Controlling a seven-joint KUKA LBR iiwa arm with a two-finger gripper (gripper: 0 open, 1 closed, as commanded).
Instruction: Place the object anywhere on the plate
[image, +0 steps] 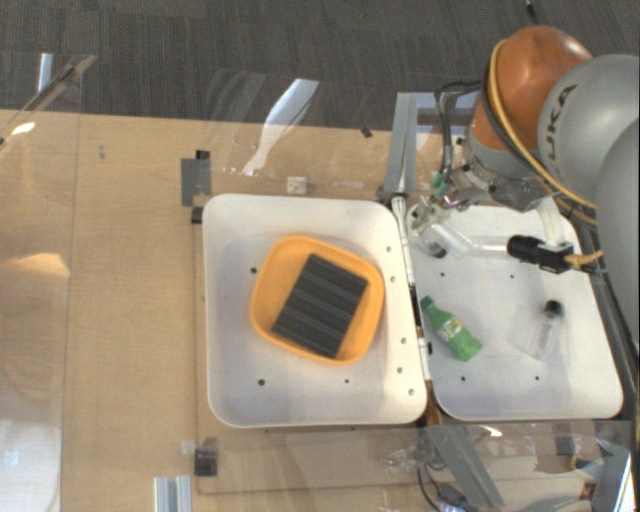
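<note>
Hanging over the far left corner of the right bin (520, 400), the gripper (440, 228) sits low by the wall that this bin shares with the left bin (230, 380); cannot tell if it is open or closed, and nothing can be made out in its grasp. Grey arm (600, 110) with orange band comes in over the right bin's far right corner.

Task thing: dark grey block (320, 305), flat, rectangular, ribbed top with lengthwise grooves, lies tilted in the middle of the orange plate (262, 300). Plate is squarish with rounded corners, smooth plastic look, raised rim, set at a slant near the centre of the left bin, clear of all four walls.

Right bin, other stuff: green bottle (452, 330), small, glossy, lying on its side just beside the left wall, about midway along it, well apart from the gripper. Clear tube (545, 328) with a dark end lies nearer the right edge, hard to read.

Both bins white, shallow, rounded corners, smooth, small dark holes in the floors. Wooden bench (100, 300) around them, grey metal post (402, 140) at the far edge between the bins
</note>
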